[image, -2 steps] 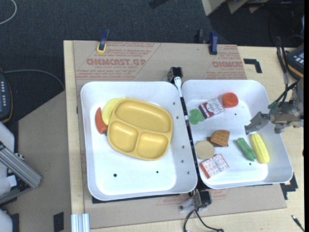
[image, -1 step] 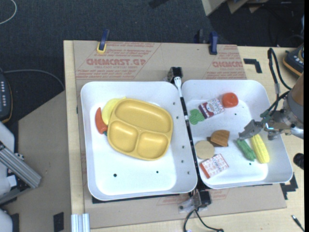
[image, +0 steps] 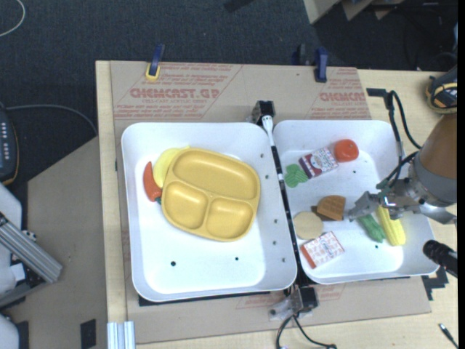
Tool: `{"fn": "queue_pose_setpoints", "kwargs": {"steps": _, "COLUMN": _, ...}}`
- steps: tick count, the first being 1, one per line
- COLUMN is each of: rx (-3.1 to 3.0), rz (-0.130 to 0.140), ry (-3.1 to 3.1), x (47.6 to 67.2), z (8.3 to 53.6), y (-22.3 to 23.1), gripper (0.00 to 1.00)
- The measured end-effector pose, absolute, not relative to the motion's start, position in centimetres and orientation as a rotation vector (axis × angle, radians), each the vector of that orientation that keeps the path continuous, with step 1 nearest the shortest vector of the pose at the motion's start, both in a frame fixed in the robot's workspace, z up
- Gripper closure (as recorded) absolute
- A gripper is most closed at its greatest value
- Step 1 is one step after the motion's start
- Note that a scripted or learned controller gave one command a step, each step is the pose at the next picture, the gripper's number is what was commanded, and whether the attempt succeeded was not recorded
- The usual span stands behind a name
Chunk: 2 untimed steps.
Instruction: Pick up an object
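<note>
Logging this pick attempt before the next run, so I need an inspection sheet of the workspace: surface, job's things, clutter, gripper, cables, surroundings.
Surface: wooden bench bearing the left bin and right bin.
Job's things: right bin holds a red-capped bottle, green piece, brown piece, pale disc, red-and-white packet, green and yellow sticks.
Clutter: yellow divided tray in the left bin, lying over an orange item.
Gripper: gripper low over the right bin near the sticks; holding nothing visible.
Cables: black cable by the right bin.
Surroundings: dark carpet; blue clamps.
</note>
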<state>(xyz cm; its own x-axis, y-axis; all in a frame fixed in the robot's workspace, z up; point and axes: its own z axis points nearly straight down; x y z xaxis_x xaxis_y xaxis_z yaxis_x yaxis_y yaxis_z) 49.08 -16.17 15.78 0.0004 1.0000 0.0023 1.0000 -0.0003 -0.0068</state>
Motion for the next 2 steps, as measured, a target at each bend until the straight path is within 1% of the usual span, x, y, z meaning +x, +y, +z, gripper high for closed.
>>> {"fn": "queue_pose_setpoints", "kwargs": {"steps": 1, "rx": -2.218, "rz": 0.002, "ry": -2.219, "x": 48.46, "z": 9.81, "y": -15.75, "gripper": 0.00}}
{"fn": "queue_pose_setpoints", "kwargs": {"steps": 2, "rx": -2.231, "rz": -0.003, "ry": -2.227, "x": 48.71, "z": 8.82, "y": -15.98, "gripper": 0.00}}
